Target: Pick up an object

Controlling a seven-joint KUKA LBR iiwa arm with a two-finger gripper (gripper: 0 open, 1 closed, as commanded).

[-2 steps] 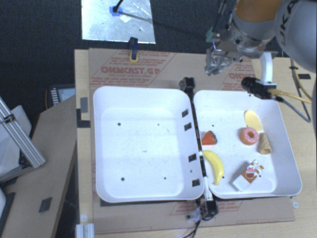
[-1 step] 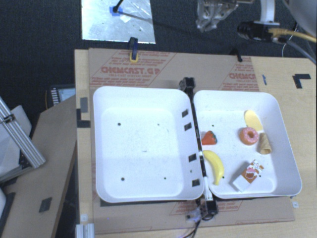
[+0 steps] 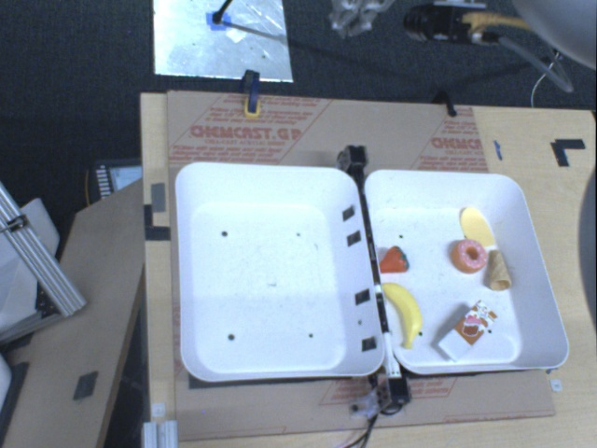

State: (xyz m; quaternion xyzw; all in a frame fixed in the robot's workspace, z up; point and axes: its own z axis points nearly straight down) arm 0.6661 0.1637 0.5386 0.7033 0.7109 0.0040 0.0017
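The right white bin (image 3: 536, 278) holds several small items. A yellow banana (image 3: 403, 314) lies near its left wall, with a red wedge-shaped piece (image 3: 395, 260) just above it. A pink donut (image 3: 468, 255) sits mid-bin beside a tan cone (image 3: 497, 271), and a pale yellow slice (image 3: 476, 222) lies behind them. A small white and red box (image 3: 471, 328) rests near the front. My gripper (image 3: 362, 17) hangs high beyond the back of the bench, well away from both bins and with nothing under it.
The left white bin (image 3: 270, 269) adjoins the right one, with black clips (image 3: 354, 241) along the shared wall. Both rest on a cardboard sheet (image 3: 280, 129). A shiny metal plate (image 3: 222, 26) lies at the back left and an aluminium rail (image 3: 33, 259) at the far left.
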